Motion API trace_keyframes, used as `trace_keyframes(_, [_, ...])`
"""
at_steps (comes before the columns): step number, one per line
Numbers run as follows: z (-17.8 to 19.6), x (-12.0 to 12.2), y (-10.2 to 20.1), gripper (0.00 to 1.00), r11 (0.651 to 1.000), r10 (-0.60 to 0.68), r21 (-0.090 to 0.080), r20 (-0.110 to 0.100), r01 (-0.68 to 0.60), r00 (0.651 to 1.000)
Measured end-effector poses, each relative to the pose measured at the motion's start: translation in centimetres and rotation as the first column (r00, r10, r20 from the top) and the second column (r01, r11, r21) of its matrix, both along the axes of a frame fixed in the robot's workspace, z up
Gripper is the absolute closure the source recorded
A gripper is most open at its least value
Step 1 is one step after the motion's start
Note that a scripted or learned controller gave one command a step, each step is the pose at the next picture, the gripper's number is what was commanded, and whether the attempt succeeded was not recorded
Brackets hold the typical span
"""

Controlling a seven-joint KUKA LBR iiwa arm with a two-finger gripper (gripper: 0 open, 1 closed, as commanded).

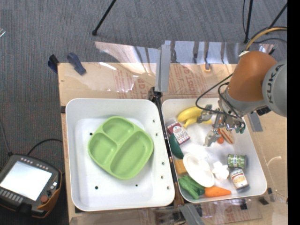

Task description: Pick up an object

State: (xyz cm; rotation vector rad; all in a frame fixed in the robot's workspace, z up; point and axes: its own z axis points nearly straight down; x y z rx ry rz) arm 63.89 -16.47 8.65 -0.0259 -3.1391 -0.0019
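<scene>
White bins sit side by side: the left bin (pixel 75 125) carries a green plate (pixel 121 146), the right bin (pixel 259 172) is crowded with toy food. Over that clutter hangs the arm (pixel 251 81), its gripper (pixel 219 134) low beside a banana (pixel 190 115), right on a small orange piece (pixel 226 136). Whether anything is held, I cannot tell. Below wait a white dish (pixel 198 168), two cans (pixel 237 161) and a carrot (pixel 217 191). The risk: things packed this tight, a grab could glance off or nudge neighbours.
</scene>
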Motion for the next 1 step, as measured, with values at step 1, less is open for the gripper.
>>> trace_keyframes(1, [0.46,0.13,-0.81,0.0,1.0,0.004,0.0,0.004,-0.004,1.0])
